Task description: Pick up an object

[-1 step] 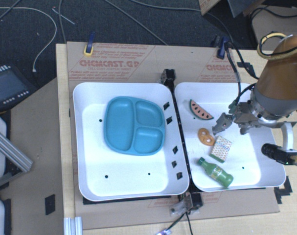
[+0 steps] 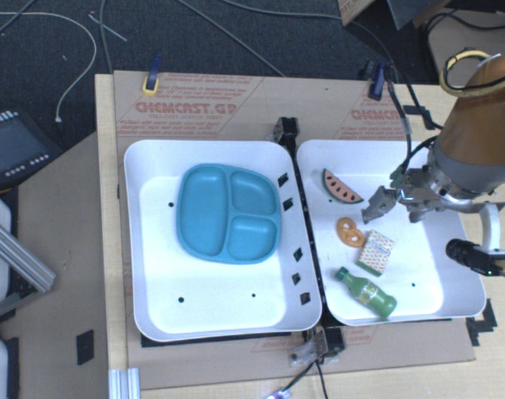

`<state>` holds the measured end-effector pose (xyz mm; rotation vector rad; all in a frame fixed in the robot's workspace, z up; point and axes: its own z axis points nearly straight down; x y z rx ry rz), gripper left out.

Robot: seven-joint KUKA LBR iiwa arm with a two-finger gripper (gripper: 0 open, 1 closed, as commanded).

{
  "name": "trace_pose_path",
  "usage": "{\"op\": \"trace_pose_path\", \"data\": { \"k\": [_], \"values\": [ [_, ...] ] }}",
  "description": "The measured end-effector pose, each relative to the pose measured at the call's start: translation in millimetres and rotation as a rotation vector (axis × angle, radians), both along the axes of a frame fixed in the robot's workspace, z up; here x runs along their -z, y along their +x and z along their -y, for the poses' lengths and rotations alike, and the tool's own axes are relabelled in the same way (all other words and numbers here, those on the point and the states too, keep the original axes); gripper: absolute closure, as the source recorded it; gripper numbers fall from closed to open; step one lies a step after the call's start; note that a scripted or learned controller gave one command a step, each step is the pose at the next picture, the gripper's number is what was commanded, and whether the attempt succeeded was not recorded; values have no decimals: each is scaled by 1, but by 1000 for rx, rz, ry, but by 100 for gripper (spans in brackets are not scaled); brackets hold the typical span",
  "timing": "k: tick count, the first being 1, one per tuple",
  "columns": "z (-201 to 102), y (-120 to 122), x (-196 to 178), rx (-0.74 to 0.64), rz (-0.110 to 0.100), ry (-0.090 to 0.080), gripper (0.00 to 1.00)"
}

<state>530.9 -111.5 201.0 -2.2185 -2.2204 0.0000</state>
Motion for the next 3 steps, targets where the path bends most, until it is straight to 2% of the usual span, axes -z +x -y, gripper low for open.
{"op": "trace_pose_path", "data": {
  "k": [1, 2, 3],
  "values": [
    [2, -10, 58, 2, -6, 1, 0],
    [2, -9, 109, 1, 2, -1, 0],
    [4, -7, 93, 2, 11, -5, 100]
  ]
}}
